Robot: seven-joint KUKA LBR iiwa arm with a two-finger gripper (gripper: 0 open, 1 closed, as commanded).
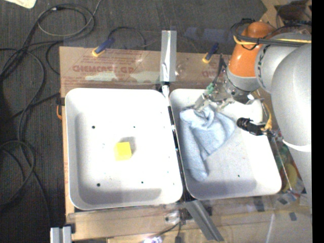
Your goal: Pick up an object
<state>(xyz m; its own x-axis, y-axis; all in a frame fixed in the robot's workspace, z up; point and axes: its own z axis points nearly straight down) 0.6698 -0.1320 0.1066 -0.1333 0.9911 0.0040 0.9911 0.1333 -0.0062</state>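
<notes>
From the overhead camera, my two-finger gripper (211, 101) is low over the far end of the right white bin (263, 184), touching the bunched upper edge of the crumpled pale-blue cloth (206, 135). Whether my fingers are apart or together, I cannot tell. I judge this the grasping step; next I need a firm pinch, then a lift. A small yellow foam block (123, 150) lies in the left white bin (86, 97).

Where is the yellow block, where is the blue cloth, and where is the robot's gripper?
yellow block (123, 150), camera view: middle of its top face, in the left bin.
blue cloth (205, 135), camera view: middle of the crumpled fabric, in the right bin.
gripper (208, 103), camera view: its tip, at the cloth's upper edge.
</notes>
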